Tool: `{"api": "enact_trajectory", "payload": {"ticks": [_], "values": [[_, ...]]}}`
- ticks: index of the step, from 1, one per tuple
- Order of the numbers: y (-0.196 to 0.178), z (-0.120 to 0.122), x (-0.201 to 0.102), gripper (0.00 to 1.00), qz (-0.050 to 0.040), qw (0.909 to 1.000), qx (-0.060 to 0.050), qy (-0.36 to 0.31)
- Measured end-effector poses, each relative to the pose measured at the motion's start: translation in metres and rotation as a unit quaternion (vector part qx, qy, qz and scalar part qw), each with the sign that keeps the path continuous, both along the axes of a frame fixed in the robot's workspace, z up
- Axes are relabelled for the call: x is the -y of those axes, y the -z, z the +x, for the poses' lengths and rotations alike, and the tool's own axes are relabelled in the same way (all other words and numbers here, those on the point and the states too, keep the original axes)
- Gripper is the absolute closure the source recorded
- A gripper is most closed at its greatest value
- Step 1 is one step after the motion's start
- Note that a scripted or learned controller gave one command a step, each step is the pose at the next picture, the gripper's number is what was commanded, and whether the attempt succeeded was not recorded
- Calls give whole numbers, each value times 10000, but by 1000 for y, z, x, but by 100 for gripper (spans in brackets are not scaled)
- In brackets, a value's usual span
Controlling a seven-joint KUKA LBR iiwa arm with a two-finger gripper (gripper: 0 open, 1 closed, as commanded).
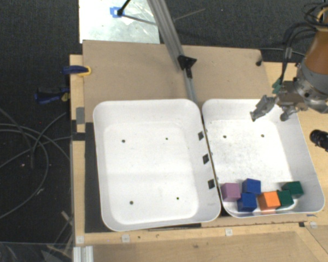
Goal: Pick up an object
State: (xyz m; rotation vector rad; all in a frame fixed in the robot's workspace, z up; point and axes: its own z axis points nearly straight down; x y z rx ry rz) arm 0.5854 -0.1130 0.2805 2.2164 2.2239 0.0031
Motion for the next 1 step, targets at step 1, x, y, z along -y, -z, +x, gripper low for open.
{"api": "enact_trajectory", "payload": {"ticks": [1], "values": [[44, -46, 65, 0, -12, 10000, -28, 48]]}}
